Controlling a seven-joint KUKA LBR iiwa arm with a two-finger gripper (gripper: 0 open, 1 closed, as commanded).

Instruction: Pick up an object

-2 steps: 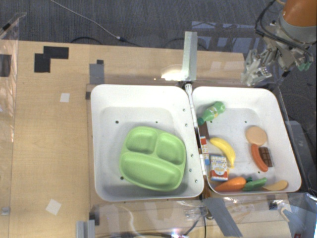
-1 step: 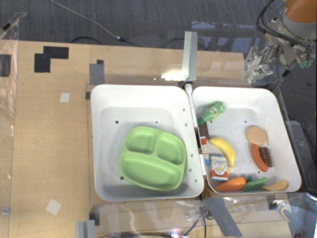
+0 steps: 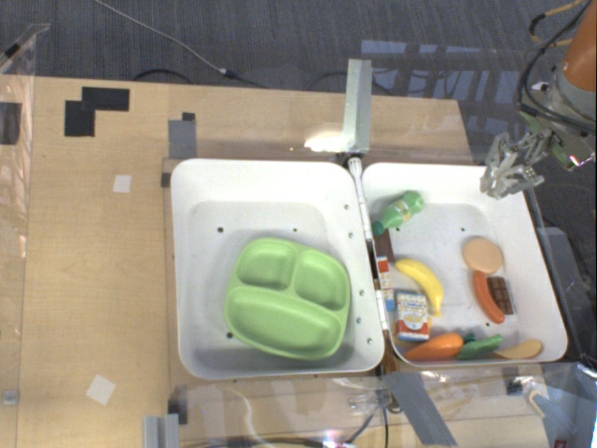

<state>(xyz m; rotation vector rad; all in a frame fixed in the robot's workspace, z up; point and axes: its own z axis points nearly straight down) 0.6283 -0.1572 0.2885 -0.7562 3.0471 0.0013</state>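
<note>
The gripper (image 3: 509, 171) was seen above the far right corner of the right bin (image 3: 448, 180), nothing held; whether open or closed couldn't be told. Possible picks were all lower-left of it, toward the near side. The closest was judged to be the round tan piece (image 3: 482, 254), w/ the sausage (image 3: 487, 297) just below, long axis running near-far. The banana (image 3: 422, 284) and green bottle (image 3: 399, 210) lay further left.

Green tray (image 3: 287, 297) — yellow banana (image 3: 421, 282)
</note>
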